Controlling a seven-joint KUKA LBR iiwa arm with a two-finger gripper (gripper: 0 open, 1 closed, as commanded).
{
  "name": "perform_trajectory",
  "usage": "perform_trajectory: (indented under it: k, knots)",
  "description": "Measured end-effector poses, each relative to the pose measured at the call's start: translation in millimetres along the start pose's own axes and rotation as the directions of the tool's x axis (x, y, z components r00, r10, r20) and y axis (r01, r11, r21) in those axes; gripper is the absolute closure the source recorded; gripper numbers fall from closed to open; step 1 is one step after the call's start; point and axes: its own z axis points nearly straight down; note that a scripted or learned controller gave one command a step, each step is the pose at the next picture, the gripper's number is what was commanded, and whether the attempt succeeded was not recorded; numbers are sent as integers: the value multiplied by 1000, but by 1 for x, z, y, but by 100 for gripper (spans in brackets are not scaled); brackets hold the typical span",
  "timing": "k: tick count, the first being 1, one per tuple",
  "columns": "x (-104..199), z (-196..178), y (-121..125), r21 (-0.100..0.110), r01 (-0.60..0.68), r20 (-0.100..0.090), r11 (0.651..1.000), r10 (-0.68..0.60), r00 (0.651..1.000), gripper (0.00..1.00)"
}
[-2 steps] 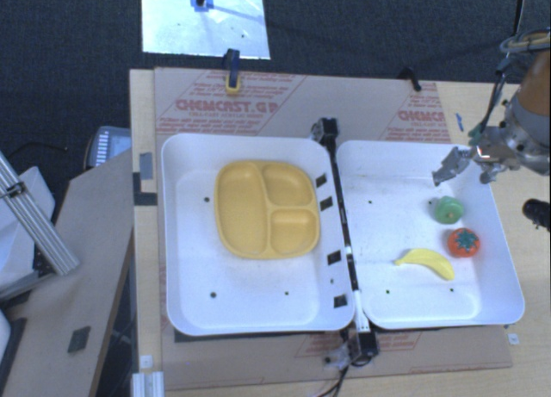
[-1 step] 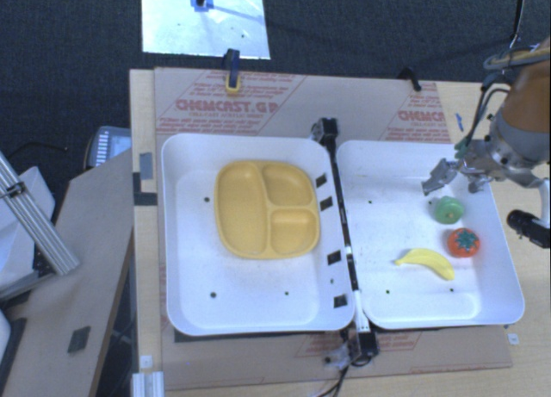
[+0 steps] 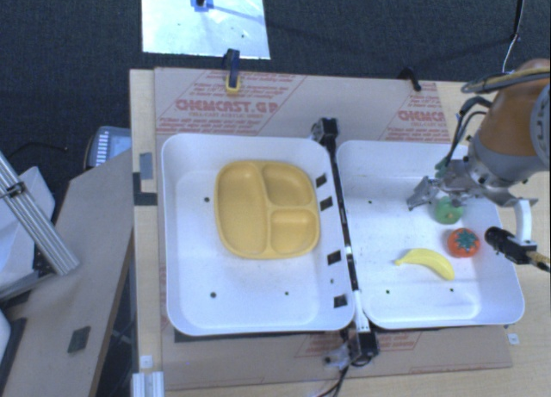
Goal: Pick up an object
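Note:
In the right bin [image 3: 387, 300] lie a yellow banana [image 3: 426, 262], a small orange-red fruit with a green top [image 3: 462, 243] and a small green round object [image 3: 448, 213]. My gripper [image 3: 442, 200] hangs low at the bin's far right, directly over the green object. Its fingers are spread open, with one grey finger [image 3: 419, 194] pointing left of the object. The green object rests on the bin floor, partly hidden by the gripper. The banana and the orange-red fruit lie apart from the gripper, nearer the front.
The left bin [image 3: 189, 300] holds a yellow divided plate [image 3: 265, 208]. A black divider strip [image 3: 337, 214] runs between the bins. A black fitting [image 3: 510, 245] sticks out at the right bin's right rim. Bare floor lies at the right bin's left and front.

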Motion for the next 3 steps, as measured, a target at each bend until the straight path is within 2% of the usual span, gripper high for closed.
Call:
perform_trajectory:
  k: [1,3]
  knots:
    - [-1,-14,2,-6,0,2,1000,0,1000,100]
    - [2,-113,6,-8,4,3,1000,-4,1000,100]
